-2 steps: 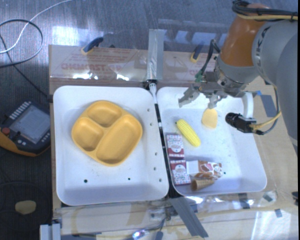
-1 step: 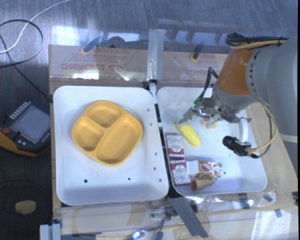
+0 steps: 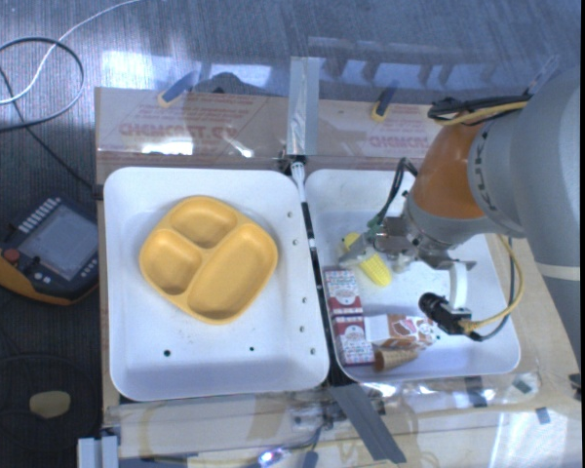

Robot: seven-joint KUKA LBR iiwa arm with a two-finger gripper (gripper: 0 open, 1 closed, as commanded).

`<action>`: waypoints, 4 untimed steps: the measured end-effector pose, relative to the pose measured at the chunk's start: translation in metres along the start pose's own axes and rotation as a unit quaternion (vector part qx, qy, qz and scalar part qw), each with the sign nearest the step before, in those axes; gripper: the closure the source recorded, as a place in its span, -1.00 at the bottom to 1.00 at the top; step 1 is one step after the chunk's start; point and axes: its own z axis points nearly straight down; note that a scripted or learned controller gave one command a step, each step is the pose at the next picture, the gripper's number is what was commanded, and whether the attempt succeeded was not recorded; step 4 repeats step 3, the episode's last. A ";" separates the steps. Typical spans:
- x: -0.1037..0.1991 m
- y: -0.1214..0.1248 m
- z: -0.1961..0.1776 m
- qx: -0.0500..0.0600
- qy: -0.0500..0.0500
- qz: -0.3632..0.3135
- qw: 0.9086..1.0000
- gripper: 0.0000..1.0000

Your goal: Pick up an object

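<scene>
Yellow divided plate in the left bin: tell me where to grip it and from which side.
Grip the yellow divided plate on its raised outer rim, probably the right edge nearest the gripper, coming from above. It lies flat, too wide to span, so one finger likely goes inside a compartment, one outside.

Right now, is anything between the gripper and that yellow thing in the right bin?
Nothing visible. The gripper sits right at the yellow object in the right bin; the red box and snack packet lie nearer the camera, off to the side.

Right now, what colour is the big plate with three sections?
Yellow. The divided plate sits in the left bin, clearest in the camera view.
</scene>
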 end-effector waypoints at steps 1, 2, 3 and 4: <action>0.001 0.002 -0.010 -0.001 0.001 0.000 1.000 1.00; 0.010 0.029 -0.093 0.007 0.001 -0.037 0.999 1.00; -0.013 0.048 -0.138 0.007 0.000 0.009 1.000 1.00; -0.013 0.048 -0.138 0.007 0.000 0.009 1.000 1.00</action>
